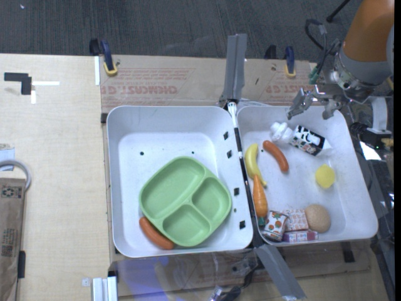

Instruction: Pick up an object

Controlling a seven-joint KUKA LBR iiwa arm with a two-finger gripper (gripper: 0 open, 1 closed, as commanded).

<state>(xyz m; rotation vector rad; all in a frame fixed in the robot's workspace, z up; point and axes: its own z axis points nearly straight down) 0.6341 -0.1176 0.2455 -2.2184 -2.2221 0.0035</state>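
Approach step, judging by pose: gripper [316, 102] poised over the far edge of the right bin [360, 187], fingers spread wide, nothing between them. Nearest candidates: black-and-white carton [309, 140] and white toy [279, 130] just below, near that far edge. Next: descend over the carton, align across its narrow side, then close.

Glossy white plastic bins [119, 168], a matt green plastic tray [185, 200], pale wooden bench [50, 130]
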